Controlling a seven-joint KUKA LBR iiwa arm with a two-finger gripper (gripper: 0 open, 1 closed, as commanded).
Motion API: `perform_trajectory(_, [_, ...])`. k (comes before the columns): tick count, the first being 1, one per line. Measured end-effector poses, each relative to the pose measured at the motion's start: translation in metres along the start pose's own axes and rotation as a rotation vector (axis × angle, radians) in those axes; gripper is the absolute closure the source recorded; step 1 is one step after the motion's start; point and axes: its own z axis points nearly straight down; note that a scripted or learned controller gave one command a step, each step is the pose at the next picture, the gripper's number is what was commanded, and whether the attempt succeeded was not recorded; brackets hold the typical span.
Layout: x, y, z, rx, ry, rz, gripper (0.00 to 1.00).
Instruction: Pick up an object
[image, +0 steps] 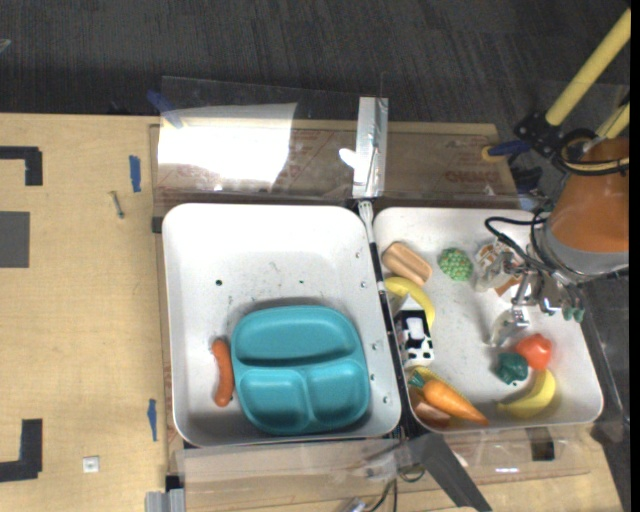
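Above right bin (590, 400), tool (515, 310).

Orange-banded arm (592, 215), metal hand (520, 305)

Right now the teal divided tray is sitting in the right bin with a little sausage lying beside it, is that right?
Not quite. The camera view shows the teal divided tray in the left bin, not the right one. The rest holds: a little sausage lies beside it, along the tray's left edge. The right bin holds the other toy foods, with the gripper above them.
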Motion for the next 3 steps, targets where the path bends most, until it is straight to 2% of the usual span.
perform_trajectory(1, [-0.076,0.047,0.002,-0.003,0.012,-0.019,0.00])
perform_trajectory(2, [-0.052,0.004,0.001,-0.001,0.004,-0.031,0.00])
perform_trajectory(3, [-0.056,0.007,-0.013,-0.002,-0.006,-0.032,1.00])
